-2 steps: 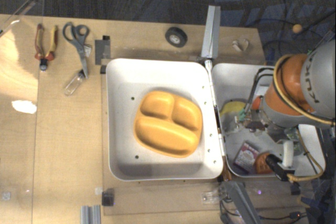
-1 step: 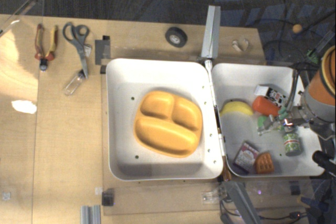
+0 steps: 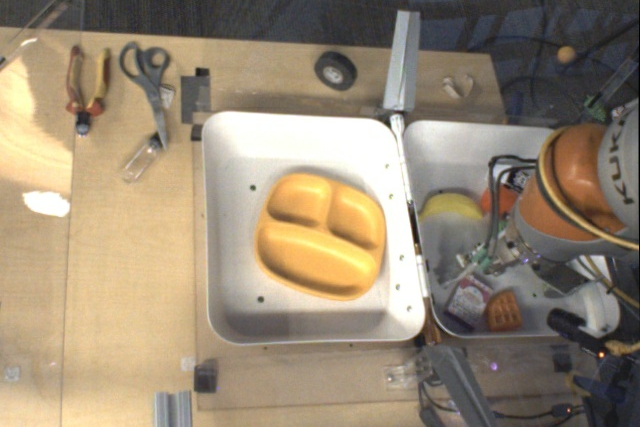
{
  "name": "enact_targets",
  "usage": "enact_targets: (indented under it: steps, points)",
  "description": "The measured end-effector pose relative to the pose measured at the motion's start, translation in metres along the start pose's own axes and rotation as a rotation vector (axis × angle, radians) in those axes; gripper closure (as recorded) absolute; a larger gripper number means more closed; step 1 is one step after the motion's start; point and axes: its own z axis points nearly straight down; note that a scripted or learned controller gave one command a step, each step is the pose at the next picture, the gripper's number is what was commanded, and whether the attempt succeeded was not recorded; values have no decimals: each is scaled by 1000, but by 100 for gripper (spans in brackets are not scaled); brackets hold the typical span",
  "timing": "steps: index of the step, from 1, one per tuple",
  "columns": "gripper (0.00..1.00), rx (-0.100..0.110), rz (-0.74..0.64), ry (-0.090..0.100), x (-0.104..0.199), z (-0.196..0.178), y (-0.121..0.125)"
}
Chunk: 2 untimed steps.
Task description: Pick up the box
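A small box [image 3: 466, 300] with a purple, white and red wrapper lies near the front left corner of the right bin [image 3: 450, 147]. The arm's orange band and grey wrist [image 3: 575, 190] hang over that bin. My gripper [image 3: 487, 260] points down and to the left, its tip just above and to the right of the box. Nothing shows between box and gripper that tells whether they touch.
An orange waffle-like piece [image 3: 504, 311] lies right beside the box. A yellow round object [image 3: 450, 207] sits behind it. The left bin [image 3: 230, 235] holds a large yellow bread-shaped object [image 3: 320, 233]. Scissors [image 3: 150, 80], pliers [image 3: 85, 85] and a tape roll [image 3: 335, 70] lie on the bench.
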Motion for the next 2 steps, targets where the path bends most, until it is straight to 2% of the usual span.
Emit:
enact_targets:
  steps: [1, 2]
  points:
    - [100, -11, -1, -8, -3, -13, 4]
    - [100, 6, 107, 2, -65, -56, 44]
